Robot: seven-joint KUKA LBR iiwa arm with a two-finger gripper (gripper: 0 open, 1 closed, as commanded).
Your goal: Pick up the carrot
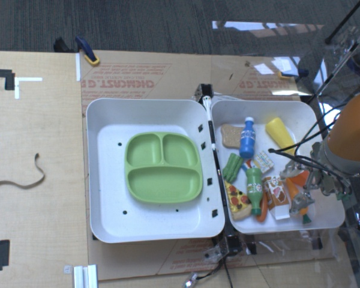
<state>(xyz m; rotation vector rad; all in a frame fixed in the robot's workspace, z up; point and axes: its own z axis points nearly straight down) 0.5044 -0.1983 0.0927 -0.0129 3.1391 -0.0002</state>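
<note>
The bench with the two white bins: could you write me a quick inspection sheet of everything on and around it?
Surface: two shallow white bins side by side on cardboard; left bin holds a green divided plate.
Job's things: orange carrot in the right bin, under the tool.
Clutter: blue bottle, yellow block, bread slice, green pods, green bottle, pizza slice, small carton.
Grippers: tool low over the right bin's near right part; finger state cannot be judged.
Cables: black cables run to the arm; a loose cord lies on the bench at left.
Surroundings: dark carpet, blue-yellow clamp.
</note>
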